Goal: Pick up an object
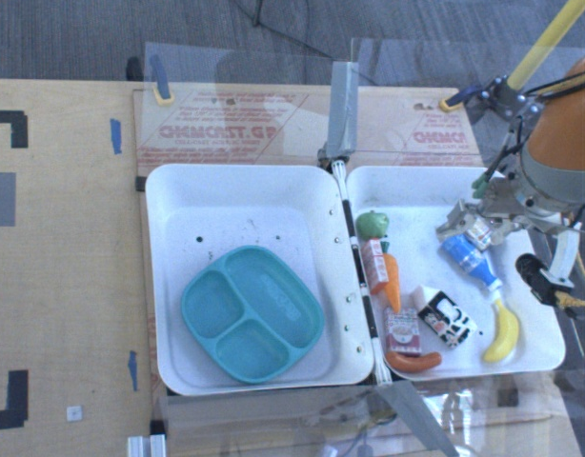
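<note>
One blue bottle [470, 258] lies on its side in the right bin [550, 355], near the far right corner, and is judged the likely target, since the gripper [475, 219] hangs directly over its upper end. Whether the pincer is apart, together or clamped cannot be told; the metal at the wrist is too cluttered to read, and nothing is seen held. Just below the bottle a yellow banana [503, 334] is laid against the right wall. Toward the middle a black-and-white patterned block [448, 318] is found, with a small white piece touching its upper left corner. Along the left wall a green round fruit [373, 223], an orange carrot [392, 280] beside a narrow red-and-white packet [374, 263], a small red packet [403, 329] and a red sausage [413, 360] are ranged from far to near.

Counted: eight or so items in the right bin, one of each. One teal divided plate [252, 311], with three compartments, is set in the left bin [169, 198].

Risks are judged as follows. The bottle is round and lying flat, so it could roll or slip out if pinched off-centre. A descent too near the bin corner could bring the wrist against the wall. The banana, being close, could be nudged or caught along with the bottle.
</note>
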`<state>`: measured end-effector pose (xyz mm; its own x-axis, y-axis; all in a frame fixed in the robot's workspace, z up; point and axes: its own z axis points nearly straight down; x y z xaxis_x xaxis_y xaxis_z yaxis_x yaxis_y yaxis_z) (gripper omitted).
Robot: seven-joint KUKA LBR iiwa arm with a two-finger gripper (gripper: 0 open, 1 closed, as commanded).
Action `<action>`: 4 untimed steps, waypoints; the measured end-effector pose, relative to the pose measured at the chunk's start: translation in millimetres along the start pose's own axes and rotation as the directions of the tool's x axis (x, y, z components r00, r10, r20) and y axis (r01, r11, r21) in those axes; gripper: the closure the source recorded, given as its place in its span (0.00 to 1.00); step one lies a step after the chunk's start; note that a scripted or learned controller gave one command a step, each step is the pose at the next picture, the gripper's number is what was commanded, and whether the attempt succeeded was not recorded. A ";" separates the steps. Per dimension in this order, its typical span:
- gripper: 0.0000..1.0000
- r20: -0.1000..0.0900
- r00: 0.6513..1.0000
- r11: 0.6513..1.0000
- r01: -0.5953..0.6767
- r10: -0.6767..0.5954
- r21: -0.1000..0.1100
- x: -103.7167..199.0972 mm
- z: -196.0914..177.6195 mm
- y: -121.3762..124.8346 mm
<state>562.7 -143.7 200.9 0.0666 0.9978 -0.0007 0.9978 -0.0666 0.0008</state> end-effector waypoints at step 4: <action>1.00 0.004 0.974 0.973 -0.228 0.228 -0.035 -23.0 71.2 11.7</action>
<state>572.9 -167.5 129.7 0.2923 0.9563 -0.0046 0.9558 -0.2919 0.0359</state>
